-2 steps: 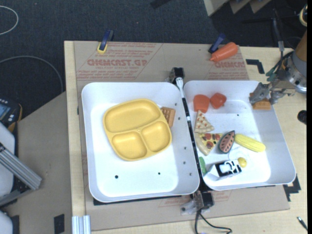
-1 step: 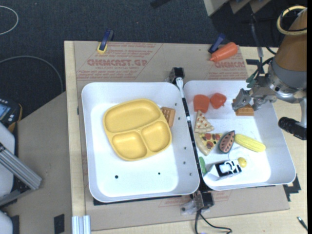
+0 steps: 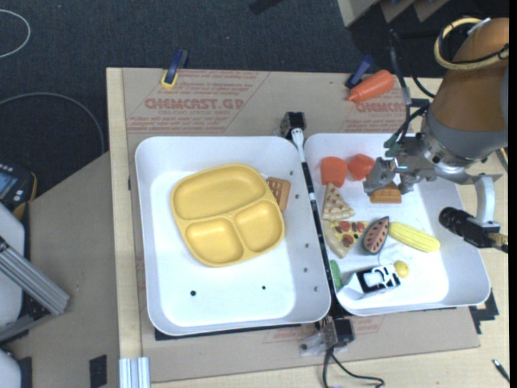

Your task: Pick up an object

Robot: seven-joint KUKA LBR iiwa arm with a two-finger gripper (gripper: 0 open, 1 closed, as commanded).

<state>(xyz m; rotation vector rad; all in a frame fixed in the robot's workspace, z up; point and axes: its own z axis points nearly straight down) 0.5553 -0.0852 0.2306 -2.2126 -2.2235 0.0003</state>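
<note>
Grey metal tool hangs low over a small orange-brown toy food piece in the right white bin; I cannot tell its grip state. Descend squarely, avoiding the red toy tomato to its left.

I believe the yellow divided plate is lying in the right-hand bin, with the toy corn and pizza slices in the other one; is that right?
Not quite: the camera view shows the yellow divided plate lying in the left-hand bin. The toy corn and pizza slices are in the other one, the right-hand bin.
</note>
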